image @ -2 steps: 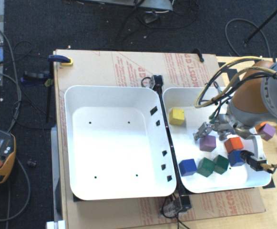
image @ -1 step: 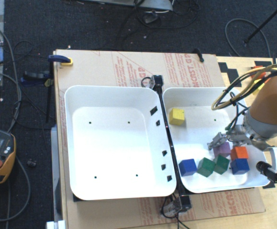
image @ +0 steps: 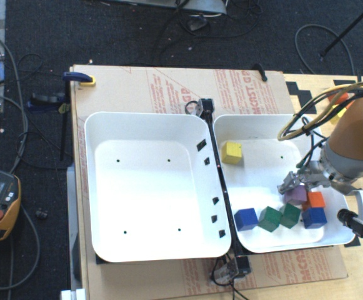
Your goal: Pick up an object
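Your claw (image: 295, 186) sits low over the purple block (image: 298, 195) in the right bin (image: 256, 129), likely to grab it, but you cannot tell its grip.

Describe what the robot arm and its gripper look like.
The arm is grey with a broad orange band above the wrist. Yellow, black and pale cables loop off it. The gripper is a small grey metal piece.
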